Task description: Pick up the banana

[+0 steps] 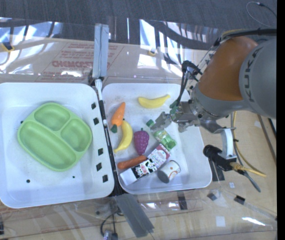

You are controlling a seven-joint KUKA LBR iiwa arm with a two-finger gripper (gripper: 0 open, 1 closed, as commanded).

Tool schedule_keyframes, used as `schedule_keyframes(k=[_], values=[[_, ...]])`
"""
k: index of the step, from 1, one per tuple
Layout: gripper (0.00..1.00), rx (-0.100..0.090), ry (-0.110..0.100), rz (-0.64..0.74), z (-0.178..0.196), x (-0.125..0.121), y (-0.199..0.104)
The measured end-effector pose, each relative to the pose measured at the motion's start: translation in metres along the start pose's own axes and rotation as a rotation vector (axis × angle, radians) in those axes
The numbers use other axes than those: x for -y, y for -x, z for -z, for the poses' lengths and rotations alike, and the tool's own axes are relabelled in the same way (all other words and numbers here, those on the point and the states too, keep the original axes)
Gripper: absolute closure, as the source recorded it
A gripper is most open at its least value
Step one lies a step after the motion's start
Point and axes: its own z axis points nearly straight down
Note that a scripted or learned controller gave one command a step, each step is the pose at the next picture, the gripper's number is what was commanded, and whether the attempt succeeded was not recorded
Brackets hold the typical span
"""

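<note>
Two white bins sit side by side on the table; the left bin carries a green divided plate near its middle, tilted across the floor. The right bin holds the rest of the things. There are two bananas: one banana lies flat near the bin's far edge, toward its middle; a second banana lies along the left wall, curving toward the near side. A carrot with a green top stands just beyond that second banana, touching it or nearly so; another carrot lies near the near-left corner. Purple grapes sit just beside the second banana on its right; a green packet lies close by, toward the middle. A small milk carton and a can lie side by side near the near edge.

The grey arm, orange-banded, reaches in over the right wall; its hand hovers above the bin's middle, just near the far banana and over the green packet — whether it is wide or narrow I cannot tell.
</note>
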Motion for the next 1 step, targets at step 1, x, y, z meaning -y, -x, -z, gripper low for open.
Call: schedule_keyframes(k=[1], values=[[0.00, 0.001, 0.001, -0.159, -0.0174, -0.0547, -0.0123]])
